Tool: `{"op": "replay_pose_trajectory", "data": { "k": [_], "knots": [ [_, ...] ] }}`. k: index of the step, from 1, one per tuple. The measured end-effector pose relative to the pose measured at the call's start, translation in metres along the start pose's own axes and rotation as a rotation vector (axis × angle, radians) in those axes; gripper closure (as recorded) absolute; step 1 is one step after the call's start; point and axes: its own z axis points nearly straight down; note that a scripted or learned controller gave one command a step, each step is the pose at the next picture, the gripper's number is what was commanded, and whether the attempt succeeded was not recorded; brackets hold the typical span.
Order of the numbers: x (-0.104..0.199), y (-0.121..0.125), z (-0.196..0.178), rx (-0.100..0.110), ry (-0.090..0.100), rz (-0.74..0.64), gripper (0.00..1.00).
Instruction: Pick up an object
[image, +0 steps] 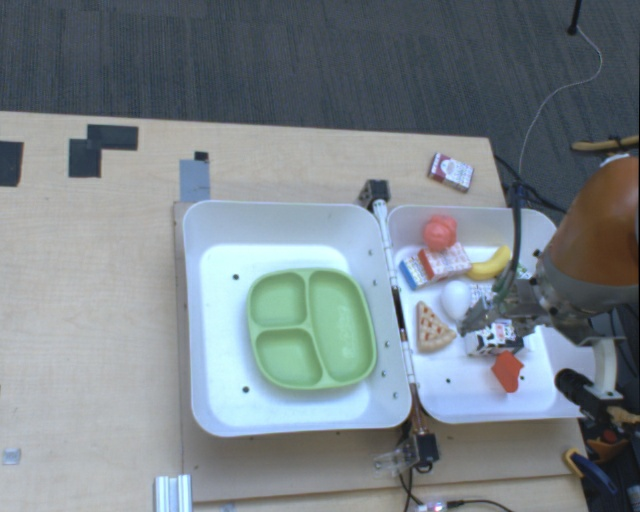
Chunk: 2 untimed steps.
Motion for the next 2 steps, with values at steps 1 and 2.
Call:
{"op": "replay_pose_trajectory", "data": {
  "k": [1,2],
  "knots": [
    [0.010,0.015,0.074,-0.030,-0.011,0.003,0.00],
    [0.008,0.017,0.061,-0.037,-0.015,0.004,1.00]
  ]
}}
